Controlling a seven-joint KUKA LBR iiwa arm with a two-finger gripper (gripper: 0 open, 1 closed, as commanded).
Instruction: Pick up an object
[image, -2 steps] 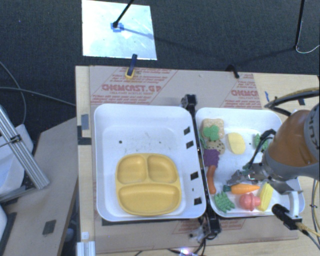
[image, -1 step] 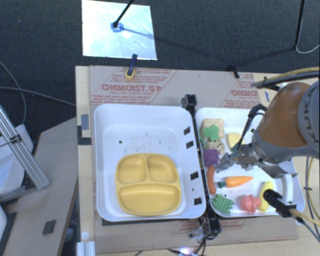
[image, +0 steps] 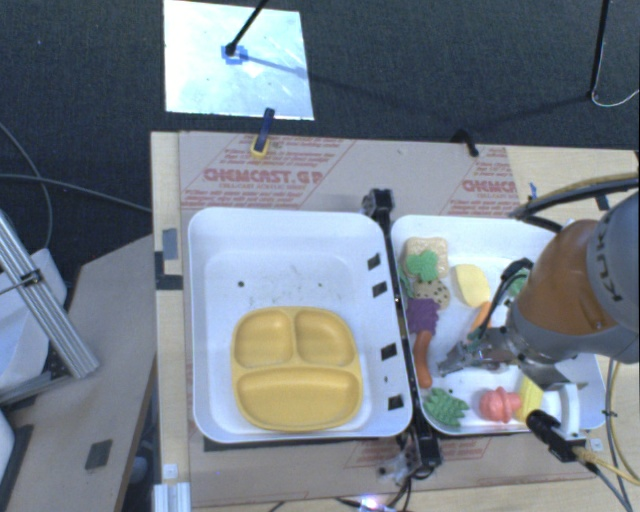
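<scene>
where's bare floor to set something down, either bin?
Left white bin: bare floor above the yellow divided plastic tray, up to the far wall. Right white bin: crowded with toy food, with the grey arm's gripper over its middle.

Robotics lab: cardboard-covered surface (image: 300, 165), two white bins (image: 215, 300), grey arm (image: 585, 280), aluminium framing (image: 45, 310), loose cables (image: 60, 190), dark carpet.

"CHEMCAST GP" in red, repeated across brown backing sheet (image: 300, 165)
</scene>
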